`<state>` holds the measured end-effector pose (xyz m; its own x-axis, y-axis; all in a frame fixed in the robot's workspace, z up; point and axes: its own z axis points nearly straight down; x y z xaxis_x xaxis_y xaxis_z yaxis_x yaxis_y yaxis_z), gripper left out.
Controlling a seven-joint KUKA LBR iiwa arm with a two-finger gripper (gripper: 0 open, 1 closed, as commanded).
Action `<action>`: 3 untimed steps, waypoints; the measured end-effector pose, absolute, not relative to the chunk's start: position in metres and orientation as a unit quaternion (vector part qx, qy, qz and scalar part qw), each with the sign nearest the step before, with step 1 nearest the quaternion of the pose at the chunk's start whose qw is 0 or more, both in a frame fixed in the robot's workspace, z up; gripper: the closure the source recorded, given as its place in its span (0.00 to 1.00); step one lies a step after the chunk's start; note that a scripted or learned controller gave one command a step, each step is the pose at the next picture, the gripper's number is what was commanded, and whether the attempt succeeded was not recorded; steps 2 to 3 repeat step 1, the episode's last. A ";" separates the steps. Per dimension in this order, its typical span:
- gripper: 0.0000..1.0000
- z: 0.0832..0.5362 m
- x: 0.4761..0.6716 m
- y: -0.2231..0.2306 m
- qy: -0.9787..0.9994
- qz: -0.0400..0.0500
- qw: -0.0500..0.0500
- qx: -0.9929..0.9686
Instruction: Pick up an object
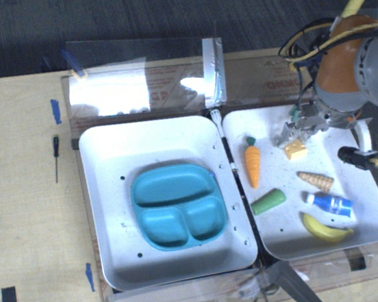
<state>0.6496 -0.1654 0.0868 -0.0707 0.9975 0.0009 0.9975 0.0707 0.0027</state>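
Observation:
In the right bin lie an orange carrot, a green cylinder, a small yellow block, a tan ridged cone, a blue and white tube and a yellow banana. My gripper hangs low over the bin's far part, just above and behind the yellow block. The carrot lies to its left. Nothing shows in its grasp.
The left bin holds a blue divided tray. A clear plastic wall and a metal post stand behind the bins. Cables loop above the grey arm with its orange band at the right.

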 end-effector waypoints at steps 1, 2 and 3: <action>1.00 0.190 0.595 -0.077 0.751 0.004 0.003 0.660; 1.00 0.190 0.595 -0.077 0.751 0.004 0.003 0.660; 1.00 0.190 0.595 -0.077 0.751 0.004 0.003 0.660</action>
